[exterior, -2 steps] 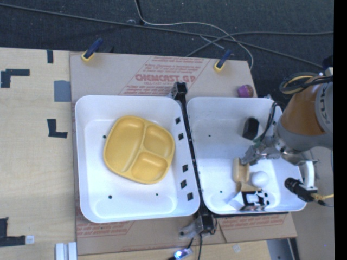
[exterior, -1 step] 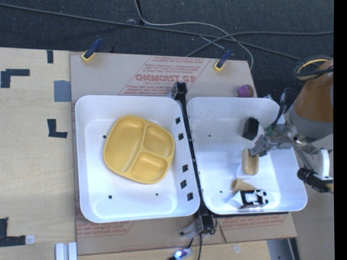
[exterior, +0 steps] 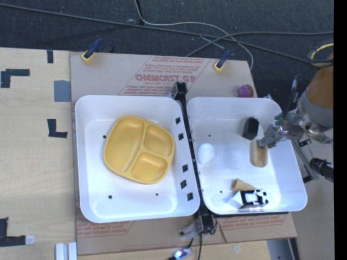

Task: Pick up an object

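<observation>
Block (exterior: 259, 156), tan, is the thing closest to the gripper (exterior: 265, 141). It lies in the right bin (exterior: 230, 110), toward the bin's right wall, about midway between the far and near rims. You see the gripper at the block's far end, where the two overlap in the view; whether they touch, you cannot tell. You also cannot tell whether the gripper is spread, pressed together or pinching anything. The arm (exterior: 321, 90) comes in over the right rim.

Just left of the gripper you have a black lump (exterior: 250, 128) on the bin floor, apart from the block. A white ball (exterior: 205, 153) sits by the left wall. Toward the near rim, a tan wedge (exterior: 242, 185) lies just beside a black-and-white piece (exterior: 252, 198).

In the left bin (exterior: 87, 161) a yellow plate (exterior: 139, 149) with three compartments lies flat, about in the middle. Behind the right bin, on the cardboard (exterior: 157, 72), you find a small purple thing (exterior: 245, 90).
</observation>
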`<act>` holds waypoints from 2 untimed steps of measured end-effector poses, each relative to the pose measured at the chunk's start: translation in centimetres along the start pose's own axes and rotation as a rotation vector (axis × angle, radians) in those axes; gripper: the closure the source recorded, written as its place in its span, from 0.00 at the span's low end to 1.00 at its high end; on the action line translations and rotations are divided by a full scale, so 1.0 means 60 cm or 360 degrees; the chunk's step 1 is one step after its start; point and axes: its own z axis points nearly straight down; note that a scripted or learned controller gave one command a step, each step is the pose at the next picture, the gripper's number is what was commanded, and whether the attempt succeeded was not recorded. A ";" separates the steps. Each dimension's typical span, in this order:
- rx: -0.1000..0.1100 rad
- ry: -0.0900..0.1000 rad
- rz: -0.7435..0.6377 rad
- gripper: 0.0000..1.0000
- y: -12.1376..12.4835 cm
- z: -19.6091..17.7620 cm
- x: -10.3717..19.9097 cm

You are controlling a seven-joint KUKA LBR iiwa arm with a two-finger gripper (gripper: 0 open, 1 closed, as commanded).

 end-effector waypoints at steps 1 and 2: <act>0.0005 0.0005 -0.0008 1.00 0.012 -0.016 0.086; 0.0009 0.0004 -0.0008 1.00 0.007 -0.004 0.190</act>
